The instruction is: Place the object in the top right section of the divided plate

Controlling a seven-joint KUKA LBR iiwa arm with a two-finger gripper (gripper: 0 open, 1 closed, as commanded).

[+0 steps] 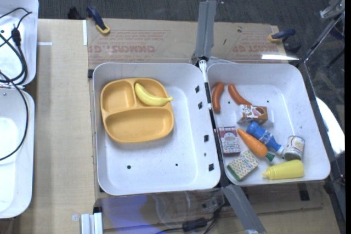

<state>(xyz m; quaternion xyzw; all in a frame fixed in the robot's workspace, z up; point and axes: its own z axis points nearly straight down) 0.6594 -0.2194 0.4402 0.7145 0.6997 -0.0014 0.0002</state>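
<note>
Left bin (148, 172) holds the yellow plate (137, 126). The banana (151, 96) lies in its top right section, tip overhanging the rim. Right bin (307, 118) holds sausages, carrot (252, 141), bottles, can. My pincer's state: cannot tell. Judgement: placement looks done; if regrasping, nudge banana fully inside the section.

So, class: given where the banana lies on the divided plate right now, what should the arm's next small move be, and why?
Probably none toward the plate: the banana already lies in the top right section of the yellow divided plate, its tip just over the rim. The sensible move seems to be keeping the arm clear of the left bin and leaving the toy food in the right bin alone.
</note>
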